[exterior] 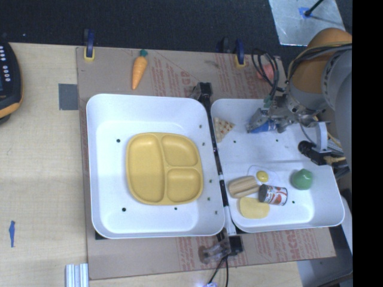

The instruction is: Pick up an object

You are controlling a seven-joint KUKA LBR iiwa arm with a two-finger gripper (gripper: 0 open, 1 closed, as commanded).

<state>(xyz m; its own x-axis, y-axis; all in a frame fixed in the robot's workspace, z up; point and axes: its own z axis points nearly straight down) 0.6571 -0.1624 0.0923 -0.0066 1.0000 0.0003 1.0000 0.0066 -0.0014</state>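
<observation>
My gripper (258, 124) hangs low over the back part of the right bin (332, 211), with the arm's grey and orange wrist (317, 70) behind it at the right edge. No object shows between its tips. In the front of that bin lie a tan bread-like roll (242, 185), a small yellow ball (262, 176), a red and white can (273, 194) on its side, a flat yellow piece (253, 208) and a green object (302, 179). A waffle-patterned tan piece (224, 127) sits at the bin's back left corner, left of the gripper.
The left bin (108, 220) holds a yellow divided plate (164, 167). A toy carrot (139, 69) lies on the cardboard behind the bins. A black and orange device (8, 79) sits at the far left. Blue clamps (89, 43) pin the board's back edge.
</observation>
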